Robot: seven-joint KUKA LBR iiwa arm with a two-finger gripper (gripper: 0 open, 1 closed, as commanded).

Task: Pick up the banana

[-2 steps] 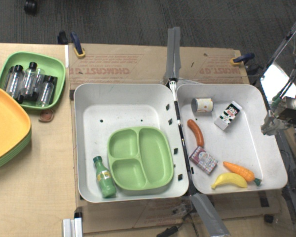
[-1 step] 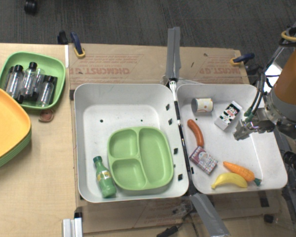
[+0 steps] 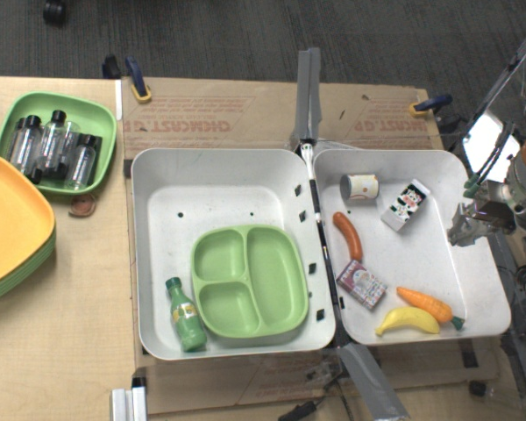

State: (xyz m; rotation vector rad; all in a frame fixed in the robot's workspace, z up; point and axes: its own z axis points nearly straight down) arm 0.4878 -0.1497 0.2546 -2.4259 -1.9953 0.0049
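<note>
The yellow banana [image 3: 408, 321] lies near the front edge of the right bin [image 3: 473, 274], just in front of an orange carrot [image 3: 428, 303]. My gripper [image 3: 466, 231] hangs at the right rim of that bin, well behind and to the right of the banana, with nothing seen between its fingers. The fingers are too small and dark to read.
The right bin also holds a sausage [image 3: 347, 233], a small pink box [image 3: 361, 284], a white cup [image 3: 360, 186] and a white carton [image 3: 405, 205]. In the left bin [image 3: 158, 235] sit a green divided plate [image 3: 247, 281] and a green bottle [image 3: 185, 315]. Yellow plates [image 3: 9, 235] and a green tray of bottles [image 3: 57, 143] stand far left.
</note>
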